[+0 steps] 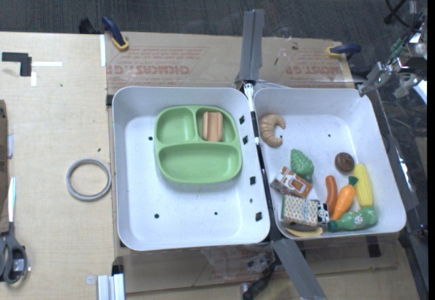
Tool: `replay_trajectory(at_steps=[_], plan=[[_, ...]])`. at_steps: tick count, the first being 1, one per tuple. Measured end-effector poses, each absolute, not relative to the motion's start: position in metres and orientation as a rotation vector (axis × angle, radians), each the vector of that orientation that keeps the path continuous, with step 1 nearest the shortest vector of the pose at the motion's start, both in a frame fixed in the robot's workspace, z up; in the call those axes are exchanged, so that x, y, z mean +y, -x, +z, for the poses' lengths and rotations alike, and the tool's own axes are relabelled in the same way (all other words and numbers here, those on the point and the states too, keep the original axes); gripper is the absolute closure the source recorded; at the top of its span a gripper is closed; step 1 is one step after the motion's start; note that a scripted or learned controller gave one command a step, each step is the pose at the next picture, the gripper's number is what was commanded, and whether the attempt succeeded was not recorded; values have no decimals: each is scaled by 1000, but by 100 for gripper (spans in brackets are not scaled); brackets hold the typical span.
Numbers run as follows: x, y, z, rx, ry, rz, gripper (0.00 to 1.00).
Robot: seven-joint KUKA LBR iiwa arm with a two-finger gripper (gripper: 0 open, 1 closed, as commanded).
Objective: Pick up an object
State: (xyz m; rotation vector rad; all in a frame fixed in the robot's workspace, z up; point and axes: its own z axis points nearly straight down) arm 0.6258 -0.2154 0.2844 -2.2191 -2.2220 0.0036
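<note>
The right bin [326, 111] holds a heap of toy foods. A tan croissant [272, 130] lies at its upper left. Toward the front are a green leafy piece [302, 162], a brown round cookie [344, 161], a yellow corn cob [363, 184], an orange carrot [344, 201], a red sausage [330, 190], a green vegetable [355, 220], two small printed boxes [293, 183] [301, 210] and a banana [303, 230]. In the left bin [136, 210] sits a green divided plate [197, 166] with a hot dog [213, 126] in its upper right compartment.
A tape ring [88, 178] and scissors [12, 254] lie on the wooden bench to the left. Blue clamps [115, 33] [346, 51] hold cardboard behind the bins. A grey bar [252, 47] rises between the bins. Cables and metal parts [401, 60] crowd the upper right.
</note>
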Motion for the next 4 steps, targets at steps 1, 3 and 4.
replay_trajectory(at_steps=[1,3,4], plan=[[-222,-560,154,-2195,2245,3,0],[-206,-511,100,-2275,2166,-1,100],[-136,-553,199,-2280,2162,2,100]])
